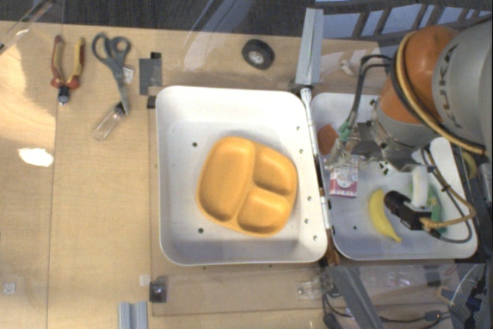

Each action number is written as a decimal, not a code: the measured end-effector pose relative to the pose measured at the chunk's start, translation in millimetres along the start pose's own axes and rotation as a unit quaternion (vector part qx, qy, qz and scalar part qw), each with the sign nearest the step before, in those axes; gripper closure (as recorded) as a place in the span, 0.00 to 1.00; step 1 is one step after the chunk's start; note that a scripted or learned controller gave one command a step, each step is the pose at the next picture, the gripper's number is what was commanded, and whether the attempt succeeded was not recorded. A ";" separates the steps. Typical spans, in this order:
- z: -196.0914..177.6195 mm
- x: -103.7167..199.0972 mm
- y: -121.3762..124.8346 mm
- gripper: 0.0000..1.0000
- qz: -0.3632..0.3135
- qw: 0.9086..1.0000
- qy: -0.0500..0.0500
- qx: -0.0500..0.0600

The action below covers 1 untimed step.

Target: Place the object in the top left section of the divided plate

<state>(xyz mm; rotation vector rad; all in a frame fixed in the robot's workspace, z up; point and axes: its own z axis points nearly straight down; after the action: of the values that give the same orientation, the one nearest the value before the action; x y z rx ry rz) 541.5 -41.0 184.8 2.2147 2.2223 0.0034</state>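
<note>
At the pick-up step, by the look of things: nearest, a banana [383,216] at six o'clock in the right bin [347,243]. Beyond that, at its eleven o'clock, a red-and-white packet [343,182], probably the task's object, right beneath the fingers [348,154]; impossible to tell whether open or closed. Next, likely: secure the packet, lift clear of the bin walls, carry toward nine o'clock to the yellow divided plate [248,185] in the left bin [177,166], and release over the section at the plate's ten o'clock.
</note>
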 end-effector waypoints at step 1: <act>-22.7 88.4 11.4 1.00 -0.045 0.999 0.001 0.000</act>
<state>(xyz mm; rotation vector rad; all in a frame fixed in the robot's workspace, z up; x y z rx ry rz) 552.6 47.5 207.4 2.1138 2.3205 0.0059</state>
